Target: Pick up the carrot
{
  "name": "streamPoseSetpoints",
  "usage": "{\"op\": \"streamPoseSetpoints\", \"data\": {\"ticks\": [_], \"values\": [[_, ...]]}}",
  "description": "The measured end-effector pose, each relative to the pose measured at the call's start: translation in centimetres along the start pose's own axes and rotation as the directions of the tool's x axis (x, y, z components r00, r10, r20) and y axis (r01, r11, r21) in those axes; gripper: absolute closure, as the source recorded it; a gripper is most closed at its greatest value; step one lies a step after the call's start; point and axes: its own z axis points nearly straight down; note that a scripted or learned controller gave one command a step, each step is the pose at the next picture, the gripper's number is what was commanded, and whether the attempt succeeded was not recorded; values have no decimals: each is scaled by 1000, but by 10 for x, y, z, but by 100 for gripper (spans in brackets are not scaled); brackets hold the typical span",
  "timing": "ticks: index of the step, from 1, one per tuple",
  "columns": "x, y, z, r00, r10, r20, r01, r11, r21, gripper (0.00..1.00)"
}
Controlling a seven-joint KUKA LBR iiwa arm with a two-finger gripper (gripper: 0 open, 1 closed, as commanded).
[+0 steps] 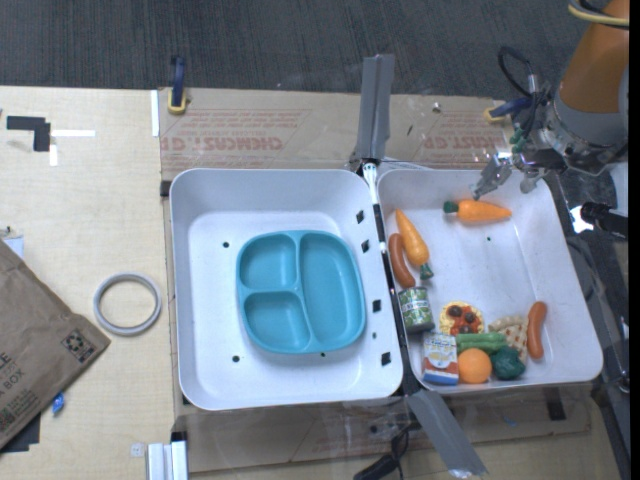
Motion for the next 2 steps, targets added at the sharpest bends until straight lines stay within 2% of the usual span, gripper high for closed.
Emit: {"op": "streamPoseSetpoints", "data": {"ticks": [1,2], "values": [[-19,-3,90,986,-164,1,164,986,0,0],[-21,-3,79,987,-164,4,164,987,0,100]]}}
